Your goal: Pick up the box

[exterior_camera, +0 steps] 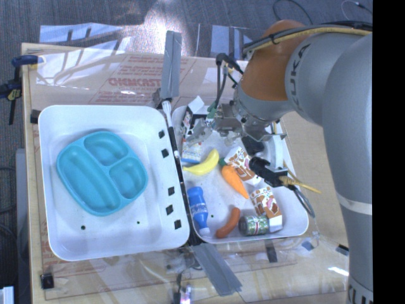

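The gripper (201, 126) hangs just above the banana (204, 163) — whether its fingers are apart, I cannot tell. The box (242, 163) lies right of the banana — touching the carrot (235, 180).

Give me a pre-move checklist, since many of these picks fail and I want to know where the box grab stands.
1. Pincer over the right bin: ok, at its far-left corner.
2. Box target identified: cannot tell; two printed cartons lie mid-bin.
3. Pincer above a carton: not ok, both sit nearer the camera.
4. Clutter beside cartons: not ok; carrot and can crowd them.
5. Left bin free for drop-off: not ok, blue tray inside.
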`<state>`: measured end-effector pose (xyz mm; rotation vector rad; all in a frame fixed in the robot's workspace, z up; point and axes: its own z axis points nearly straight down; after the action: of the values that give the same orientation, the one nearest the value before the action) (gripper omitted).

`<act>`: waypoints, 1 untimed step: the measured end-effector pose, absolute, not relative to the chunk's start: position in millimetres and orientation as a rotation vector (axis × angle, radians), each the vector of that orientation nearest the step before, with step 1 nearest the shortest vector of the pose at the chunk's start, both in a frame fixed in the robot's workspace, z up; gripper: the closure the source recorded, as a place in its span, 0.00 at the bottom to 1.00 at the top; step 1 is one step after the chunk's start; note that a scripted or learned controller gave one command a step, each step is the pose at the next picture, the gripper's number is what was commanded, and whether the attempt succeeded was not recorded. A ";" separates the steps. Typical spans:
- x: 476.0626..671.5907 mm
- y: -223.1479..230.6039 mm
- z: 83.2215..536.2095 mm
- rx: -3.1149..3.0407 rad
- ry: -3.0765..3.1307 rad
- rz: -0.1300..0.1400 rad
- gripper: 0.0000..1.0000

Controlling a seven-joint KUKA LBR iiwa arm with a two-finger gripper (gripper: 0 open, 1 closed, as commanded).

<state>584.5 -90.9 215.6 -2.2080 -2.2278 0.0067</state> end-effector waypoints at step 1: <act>606.7 -118.5 101.4 -2.283 -2.174 -0.008 0.00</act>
<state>606.7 -118.5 101.4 -2.2827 -2.1739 -0.0078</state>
